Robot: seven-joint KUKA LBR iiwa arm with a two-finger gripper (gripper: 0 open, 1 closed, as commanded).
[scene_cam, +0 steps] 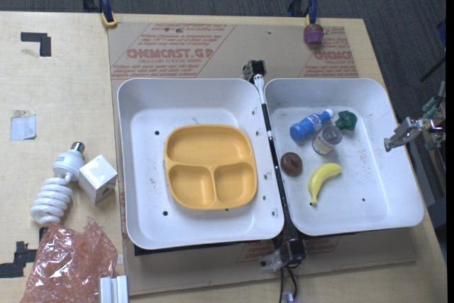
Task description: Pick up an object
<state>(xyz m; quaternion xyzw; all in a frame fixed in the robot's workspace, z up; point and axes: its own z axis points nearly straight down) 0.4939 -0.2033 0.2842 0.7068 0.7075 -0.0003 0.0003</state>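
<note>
The right bin [397, 213] holds several small objects. A yellow banana [323, 181] lies near its middle, with a brown round object [291, 164] to its left. Farther back lie a blue bottle [309, 125], a small clear jar [327, 140] and a dark green object [346, 120], close together. The left bin [138, 152] holds a yellow divided plate [211, 167].
A small metal bracket [406, 133] sticks in over the right bin's right rim. On the bench left of the bins lie a spiral light bulb [55, 188], a white cube [98, 178] and crumpled pink plastic [67, 266]. A purple object [313, 33] sits behind the bins.
</note>
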